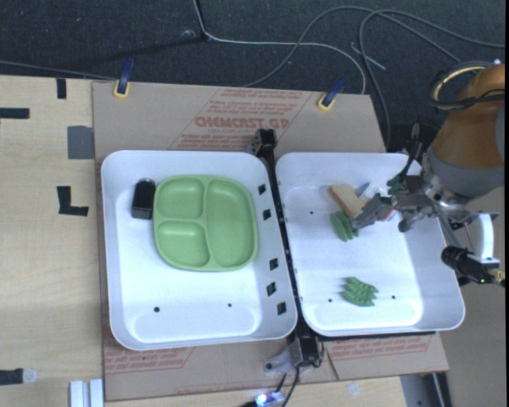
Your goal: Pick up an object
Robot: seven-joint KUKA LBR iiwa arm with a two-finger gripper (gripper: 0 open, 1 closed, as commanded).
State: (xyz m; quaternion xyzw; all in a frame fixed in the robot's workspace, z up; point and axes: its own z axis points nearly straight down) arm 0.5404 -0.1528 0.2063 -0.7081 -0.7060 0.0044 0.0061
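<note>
My gripper (387, 216) hangs over the right bin (424, 308), in its upper middle, and stands open with nothing between its fingers. Its left finger (367, 214) is close beside a small green piece (343, 225) and just below a tan wooden block (347, 197). A green leafy toy (358, 292) lies nearer the front of the same bin, apart from the gripper. The left bin (195, 320) holds a green divided plate (205, 223) with a small black object (142, 198) at its left edge.
The grey arm with its orange band (471, 134) comes in over the right bin's right wall. A black hinge strip (276, 227) divides the two bins. Cables (322, 32) lie on the dark surface behind the cardboard.
</note>
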